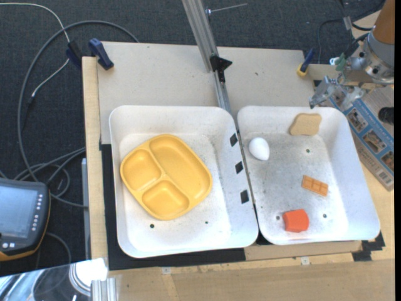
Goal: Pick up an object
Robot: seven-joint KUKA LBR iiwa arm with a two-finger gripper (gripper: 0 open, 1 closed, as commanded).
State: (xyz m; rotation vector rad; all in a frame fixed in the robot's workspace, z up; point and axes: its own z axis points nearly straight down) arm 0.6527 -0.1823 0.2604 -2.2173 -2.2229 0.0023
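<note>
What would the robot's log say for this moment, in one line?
gripper: above right bin's far edge, holding nothing | right bin: bread slice, egg, waffle, orange block | left bin: yellow tray

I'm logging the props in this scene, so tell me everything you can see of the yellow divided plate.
The yellow plate is a rounded, roughly oval tray of matte plastic-looking material, split by raised ridges into three compartments: one long along its upper right, two smaller toward its left and bottom. All three look empty. It lies flat, right side up and turned at an angle, near the middle of the left bin, resting on the bin's speckled floor, touching nothing else.
</note>
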